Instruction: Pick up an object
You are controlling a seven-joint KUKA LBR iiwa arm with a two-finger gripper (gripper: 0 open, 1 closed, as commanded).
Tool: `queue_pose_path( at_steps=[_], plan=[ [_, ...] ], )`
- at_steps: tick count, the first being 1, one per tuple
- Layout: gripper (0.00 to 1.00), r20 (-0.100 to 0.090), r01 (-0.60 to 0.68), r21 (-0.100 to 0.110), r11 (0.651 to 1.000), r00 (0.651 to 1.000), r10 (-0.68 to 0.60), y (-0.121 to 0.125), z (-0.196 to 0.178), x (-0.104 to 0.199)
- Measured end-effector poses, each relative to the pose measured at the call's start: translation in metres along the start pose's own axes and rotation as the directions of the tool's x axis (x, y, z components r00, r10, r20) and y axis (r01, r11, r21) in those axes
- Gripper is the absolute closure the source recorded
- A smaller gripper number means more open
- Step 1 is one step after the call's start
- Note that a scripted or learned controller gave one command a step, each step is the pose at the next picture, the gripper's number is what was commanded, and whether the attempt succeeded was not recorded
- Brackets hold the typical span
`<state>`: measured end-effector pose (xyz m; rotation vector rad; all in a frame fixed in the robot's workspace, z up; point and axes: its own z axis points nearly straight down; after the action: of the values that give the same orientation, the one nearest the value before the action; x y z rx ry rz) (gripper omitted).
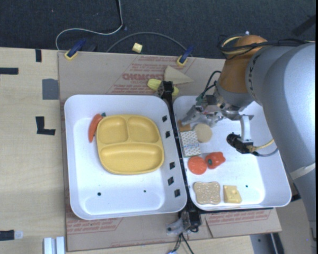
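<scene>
Right white bin point(265, 192), near edge: tan bread slice point(206, 192) and yellow cheese cube point(232, 194) are seen side by side | mid: red tomato point(197, 165), red pepper point(215, 159), checkered cracker point(190, 142) | far: gripper point(201, 119) is positioned over beige round ball point(203, 133); grip state cannot be determined | left white bin point(82, 194): yellow divided plate point(130, 143), orange carrot point(94, 127) beside it.

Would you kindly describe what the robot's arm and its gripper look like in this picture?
The arm is a thick, rounded, light grey casing with an orange band above the wrist. The gripper is a small assembly of grey metal with dark parts. Thin cables loop around the wrist, and a black fitting hangs beside it.
</scene>
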<state>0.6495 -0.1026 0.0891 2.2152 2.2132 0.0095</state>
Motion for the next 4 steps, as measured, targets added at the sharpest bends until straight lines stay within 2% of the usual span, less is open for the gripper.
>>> queue_pose_path(
  at_steps=[2, 3, 4],
  plan=[
    [0.00, -0.002, 0.003, 0.013, 1.000, 1.000, -0.003, 0.0189, 0.0042, 0.0037],
    [0.00, -0.001, 0.002, 0.010, 1.000, 1.000, -0.002, 0.0139, 0.0039, 0.0016],
    [0.00, -0.002, 0.003, 0.011, 1.000, 1.000, -0.003, 0.0192, 0.0042, 0.0012]
  ],
)
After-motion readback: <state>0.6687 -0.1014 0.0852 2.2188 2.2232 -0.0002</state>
